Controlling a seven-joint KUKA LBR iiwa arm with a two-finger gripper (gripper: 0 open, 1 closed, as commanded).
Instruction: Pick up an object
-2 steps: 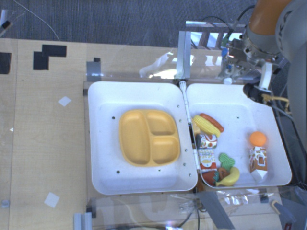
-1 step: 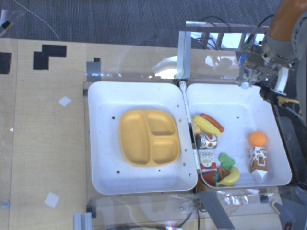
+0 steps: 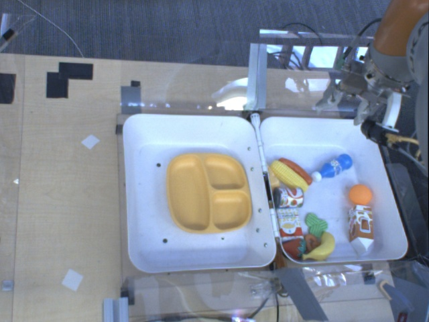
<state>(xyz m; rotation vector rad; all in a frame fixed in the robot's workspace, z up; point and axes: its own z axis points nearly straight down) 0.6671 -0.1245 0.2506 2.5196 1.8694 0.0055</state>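
Tool (image 3: pixel 367 98) hangs over far right rim of right white bin (image 3: pixel 385 173), nothing gripped (opening not readable), clear of the candidates heaped in the bin's near half, e.g. small orange plastic ball (image 3: pixel 360 194); yellow divided plastic tray (image 3: pixel 208 192) fills left bin.

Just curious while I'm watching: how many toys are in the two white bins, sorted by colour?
Yellow: 3, divided plate, corn cob, banana
Orange: 1, ball
Blue: 1, bottle
Green: 1, leafy toy
Red-and-white: 3, cartons, can
Total: 9
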